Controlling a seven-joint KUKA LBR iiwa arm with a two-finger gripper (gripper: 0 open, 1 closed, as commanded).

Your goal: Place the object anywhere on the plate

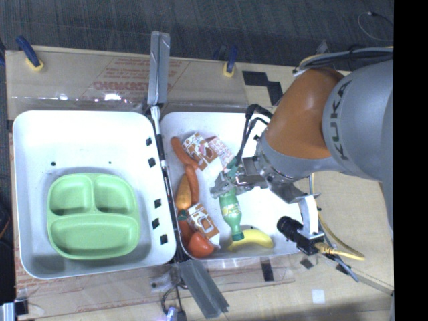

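A light green divided plate lies in the left bin, with nothing on it. In the right bin a small green bottle lies on its side, cap toward the front. My gripper hangs right over the bottle's far end, low in the bin, and whether it touches the bottle cannot be made out. The grey arm with its orange band covers the right part of this bin.
Around the bottle lie a banana, a red tomato, two snack packets, orange sausage-like pieces and a yellow-orange piece. The divider wall separates the bins.
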